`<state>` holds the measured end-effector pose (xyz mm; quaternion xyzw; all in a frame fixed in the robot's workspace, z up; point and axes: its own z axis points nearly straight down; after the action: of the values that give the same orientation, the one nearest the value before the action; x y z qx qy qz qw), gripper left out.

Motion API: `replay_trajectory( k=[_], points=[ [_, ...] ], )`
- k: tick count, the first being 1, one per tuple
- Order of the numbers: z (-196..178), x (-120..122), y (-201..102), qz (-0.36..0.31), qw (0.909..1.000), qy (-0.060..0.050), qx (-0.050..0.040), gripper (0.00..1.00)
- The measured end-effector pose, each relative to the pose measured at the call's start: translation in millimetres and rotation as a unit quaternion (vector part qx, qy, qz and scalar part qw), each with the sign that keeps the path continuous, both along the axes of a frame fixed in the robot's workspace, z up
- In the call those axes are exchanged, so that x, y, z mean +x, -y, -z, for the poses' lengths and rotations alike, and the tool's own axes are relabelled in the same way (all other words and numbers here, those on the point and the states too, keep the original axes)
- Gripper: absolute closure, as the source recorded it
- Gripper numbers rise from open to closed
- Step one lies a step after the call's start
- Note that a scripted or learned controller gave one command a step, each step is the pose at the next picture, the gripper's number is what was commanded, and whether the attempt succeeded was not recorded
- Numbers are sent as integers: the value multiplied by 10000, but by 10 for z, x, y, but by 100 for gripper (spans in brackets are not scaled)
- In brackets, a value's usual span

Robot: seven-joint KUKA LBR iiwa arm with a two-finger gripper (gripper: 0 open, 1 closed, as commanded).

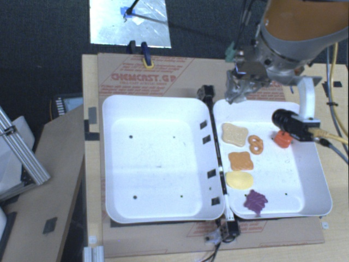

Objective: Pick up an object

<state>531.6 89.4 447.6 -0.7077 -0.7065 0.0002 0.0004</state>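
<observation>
Overhead slanted view of a desk [65,162] carrying two shallow white bins side by side on a cardboard sheet [147,72]. The left bin [155,157] has a bare floor marked by a few small dark dots; the right bin [311,179] holds every candidate for the pick. These lie in a loose column along its left wall, probably where they settled after being dropped: a tan bread slice [235,134], a small pretzel [255,144] just beside it, an orange slab [240,160], a yellow oval piece [239,180] touching the slab's lower edge, and a purple cluster [254,201] near the front rim. An orange-red item [282,139] sits apart toward the right, close to a black cylindrical fitting [292,124] with its white bracket. The hand [239,91] hangs over the far rim of the right bin, above and behind the bread slice, with nothing visibly in it; whether it is open or closed cannot be told at this angle. Judged from the layout, the bread slice is the nearest target, though the divider wall and black clips [210,141] between the bins crowd an approach from that side.
</observation>
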Motion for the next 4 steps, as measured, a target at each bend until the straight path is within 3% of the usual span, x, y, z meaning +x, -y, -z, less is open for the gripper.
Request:
replay_trajectory(
  k=[1,2,3,4],
  points=[
    [-348,-473,-972,-76,10000,27,20,100],
    [-673,-89,-1457,-43,10000,37,15,100],
    [-887,490,-1445,-9,10000,36,7,100],
    [199,-385,-1007,-4,10000,-39,-15,100]
  ],
)
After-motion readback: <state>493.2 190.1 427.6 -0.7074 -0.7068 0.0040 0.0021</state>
